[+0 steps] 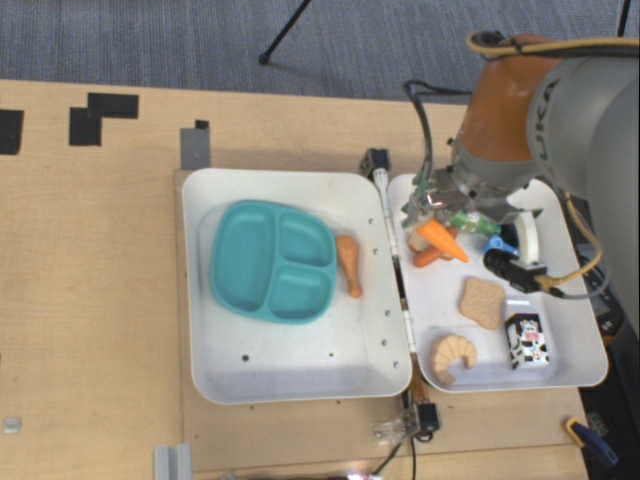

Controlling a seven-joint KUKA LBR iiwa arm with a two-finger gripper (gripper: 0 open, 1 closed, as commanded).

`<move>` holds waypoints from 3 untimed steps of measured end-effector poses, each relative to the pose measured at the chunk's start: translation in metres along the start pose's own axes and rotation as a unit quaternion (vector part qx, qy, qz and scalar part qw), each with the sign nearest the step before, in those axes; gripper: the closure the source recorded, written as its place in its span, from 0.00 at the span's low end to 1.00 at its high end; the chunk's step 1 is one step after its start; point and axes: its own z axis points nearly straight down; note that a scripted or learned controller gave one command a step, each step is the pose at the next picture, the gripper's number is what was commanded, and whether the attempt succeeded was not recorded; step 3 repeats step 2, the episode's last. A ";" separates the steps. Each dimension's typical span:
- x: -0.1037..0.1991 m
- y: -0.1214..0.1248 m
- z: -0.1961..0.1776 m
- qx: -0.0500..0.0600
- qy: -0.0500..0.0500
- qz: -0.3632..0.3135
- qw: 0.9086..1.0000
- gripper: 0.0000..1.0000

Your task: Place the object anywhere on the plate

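Here, carrot (442, 238) just below arm's wrist, teal plate (272, 260) well apart.

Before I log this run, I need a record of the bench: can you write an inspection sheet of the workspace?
Surface: wooden bench bearing two shallow white bins, left bin and right bin.
Job's things: teal three-compartment plate in the left bin; a tan drumstick-shaped toy lies beside its right rim, off the plate.
Clutter: right bin holds an orange carrot toy, slice of toast, croissant, black-and-white carton.
Grippers: gripper low over the right bin's far left corner, above the carrot; grasp unclear.
Cables: black cable running to the wrist.
Surroundings: grey carpet; black tape marks on the bench.
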 end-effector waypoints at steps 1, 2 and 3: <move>0.074 0.045 -0.019 -0.002 0.002 0.047 0.999 1.00; 0.070 0.044 -0.019 -0.001 0.000 0.048 0.999 0.00; 0.070 0.044 -0.019 -0.001 0.000 0.048 0.999 0.00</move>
